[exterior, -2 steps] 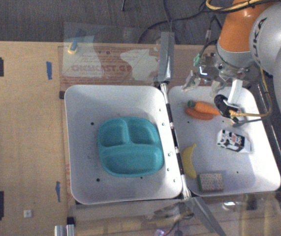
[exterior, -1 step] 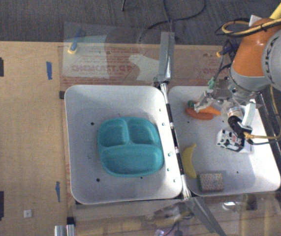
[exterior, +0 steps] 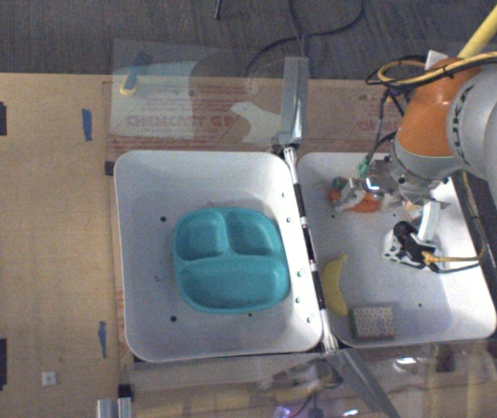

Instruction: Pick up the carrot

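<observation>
Gripper [exterior: 363, 192] low in right bin [exterior: 457, 312], touching the carrot [exterior: 359, 202], grip state impossible to tell.

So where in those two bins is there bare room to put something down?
Left bin: a bare band all around the teal tray, widest along its upper wall. Right bin: bare floor in the middle, between the banana, the sponge and the gripper. Its upper part is crowded by the carrot and arm.

Robotics lab: plywood bench [exterior: 39, 259] with tape markers [exterior: 86, 124], paired white bins [exterior: 135, 320], loose cables [exterior: 318, 16] on floor.
</observation>
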You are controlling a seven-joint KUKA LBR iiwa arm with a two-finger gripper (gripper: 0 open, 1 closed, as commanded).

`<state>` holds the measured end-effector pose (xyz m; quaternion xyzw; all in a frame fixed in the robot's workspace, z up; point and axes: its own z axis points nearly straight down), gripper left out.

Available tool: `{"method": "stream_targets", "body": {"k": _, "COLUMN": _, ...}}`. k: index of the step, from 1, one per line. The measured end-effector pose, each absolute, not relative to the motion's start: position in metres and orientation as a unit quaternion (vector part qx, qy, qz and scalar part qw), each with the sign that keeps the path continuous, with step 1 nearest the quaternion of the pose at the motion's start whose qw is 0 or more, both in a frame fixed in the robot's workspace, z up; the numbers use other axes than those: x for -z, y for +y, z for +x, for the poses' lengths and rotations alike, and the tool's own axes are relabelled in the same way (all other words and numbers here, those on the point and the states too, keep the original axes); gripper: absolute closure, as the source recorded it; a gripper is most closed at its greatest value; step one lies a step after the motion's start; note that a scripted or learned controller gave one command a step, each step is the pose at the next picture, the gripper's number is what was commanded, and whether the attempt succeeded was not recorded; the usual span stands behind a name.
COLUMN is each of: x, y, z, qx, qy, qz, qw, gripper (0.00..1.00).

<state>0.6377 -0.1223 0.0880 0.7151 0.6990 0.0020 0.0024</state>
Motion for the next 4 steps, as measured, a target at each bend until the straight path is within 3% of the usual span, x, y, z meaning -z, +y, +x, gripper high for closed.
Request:
{"method": "stream_targets", "body": {"k": 1, "x": -0.100, "y": -0.125, "z": 0.639, "qx": -0.0025, "qy": 0.698, "qz": 0.716, "qw": 0.005, "gripper": 1.00}}
{"method": "stream_targets", "body": {"k": 2, "x": -0.101, "y": -0.135, "z": 0.649, "qx": 0.0002, "qy": 0.657, "qz": 0.754, "qw": 0.000, "gripper": 1.00}}
{"method": "stream_targets", "body": {"k": 3, "x": -0.089, "y": -0.104, "z": 0.603, "qx": -0.0028, "qy": 0.566, "qz": 0.825, "qw": 0.002, "gripper": 1.00}}
{"method": "stream_targets", "body": {"k": 4, "x": -0.185, "y": -0.069, "z": 0.667, "qx": 0.0002, "qy": 0.537, "qz": 0.844, "qw": 0.000, "gripper": 1.00}}
